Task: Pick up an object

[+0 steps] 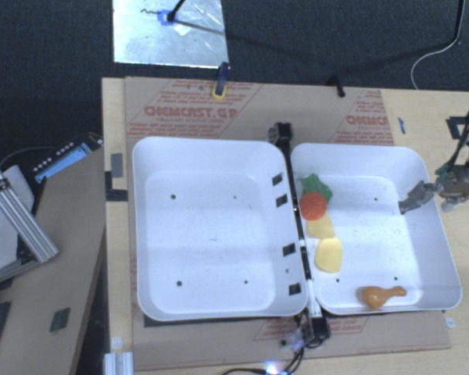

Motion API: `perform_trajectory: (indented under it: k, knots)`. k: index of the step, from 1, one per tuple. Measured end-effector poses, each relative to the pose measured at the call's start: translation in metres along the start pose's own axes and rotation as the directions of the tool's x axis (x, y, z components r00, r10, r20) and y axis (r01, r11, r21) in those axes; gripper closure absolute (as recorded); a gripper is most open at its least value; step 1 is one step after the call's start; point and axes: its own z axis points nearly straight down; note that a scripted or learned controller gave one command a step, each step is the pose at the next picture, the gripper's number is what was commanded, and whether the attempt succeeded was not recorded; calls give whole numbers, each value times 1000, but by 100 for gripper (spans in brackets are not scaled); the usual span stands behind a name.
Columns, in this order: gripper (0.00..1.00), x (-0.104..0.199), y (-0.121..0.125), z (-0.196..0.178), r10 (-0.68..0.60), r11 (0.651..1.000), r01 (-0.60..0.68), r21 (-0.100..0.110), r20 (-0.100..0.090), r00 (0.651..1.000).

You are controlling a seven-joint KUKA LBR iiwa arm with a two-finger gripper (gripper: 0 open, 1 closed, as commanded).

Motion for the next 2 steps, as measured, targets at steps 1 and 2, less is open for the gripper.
perform_trajectory:
  k: [1, 2]
  knots:
    - [0, 82, -1, 23, -8, 1000, 8, 1, -3, 1000]
    - [0, 116, 83, 151, -6, 1000, 6, -1, -4, 1000]
